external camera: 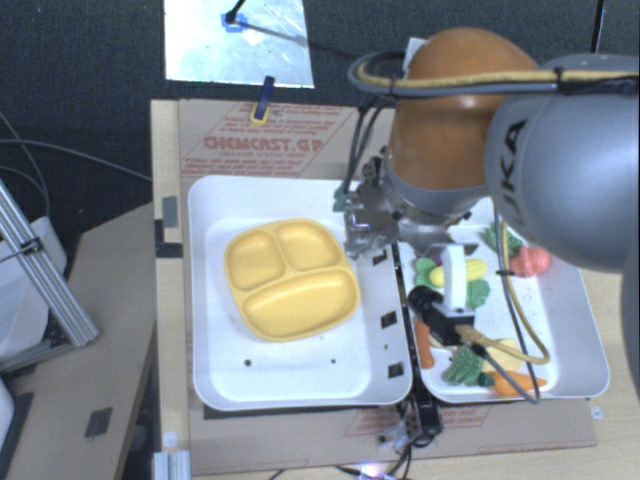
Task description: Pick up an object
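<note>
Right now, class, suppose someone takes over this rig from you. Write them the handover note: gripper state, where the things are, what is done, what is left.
Gripper: low over the right side of the left bin, next to the edge shared with the right bin. Nothing can be seen held in it, and its state is unclear.
Left bin: a yellow divided plate lies flat.
Right bin: small toy foods, among them a green broccoli piece, an orange carrot piece and a pink-red piece, partly hidden by the arm.
Done: no object is visibly lifted.
Left: grasp one object and raise it.
</note>
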